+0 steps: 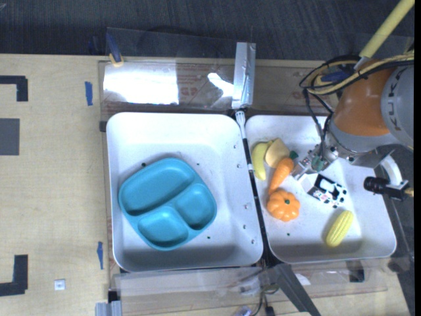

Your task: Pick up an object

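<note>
Two white bins (118, 196) sit side by side on a pale wooden worktop (46, 176); dark carpet (197, 5) behind; jaws' state unclear

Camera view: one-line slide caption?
Two-finger gripper low in right white bin, beside orange toy carrot and small orange pumpkin.

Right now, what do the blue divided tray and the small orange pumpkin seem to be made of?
Blue divided tray: probably moulded plastic, one even colour, smooth with soft sheen and rounded compartment edges.
Orange pumpkin: likely toy plastic or rubber, uniform bright colour, slight gloss; which one cannot be told.
</note>
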You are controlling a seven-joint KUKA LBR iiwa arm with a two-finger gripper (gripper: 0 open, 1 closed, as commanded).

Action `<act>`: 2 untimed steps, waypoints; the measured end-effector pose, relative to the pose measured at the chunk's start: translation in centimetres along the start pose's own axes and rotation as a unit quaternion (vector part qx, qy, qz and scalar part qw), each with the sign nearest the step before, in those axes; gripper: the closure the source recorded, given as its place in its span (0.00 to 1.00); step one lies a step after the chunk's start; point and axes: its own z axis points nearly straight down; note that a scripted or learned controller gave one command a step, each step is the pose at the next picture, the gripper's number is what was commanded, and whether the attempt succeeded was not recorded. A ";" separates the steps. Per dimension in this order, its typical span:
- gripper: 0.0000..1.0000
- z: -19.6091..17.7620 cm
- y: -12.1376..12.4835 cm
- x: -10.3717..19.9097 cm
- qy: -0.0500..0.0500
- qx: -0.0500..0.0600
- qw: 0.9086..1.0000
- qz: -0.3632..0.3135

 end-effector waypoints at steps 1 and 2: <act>0.00 0.1 -0.1 0.0 0.001 0.001 1.000 0.000; 0.00 1.2 -0.7 0.0 0.005 0.004 0.998 -0.068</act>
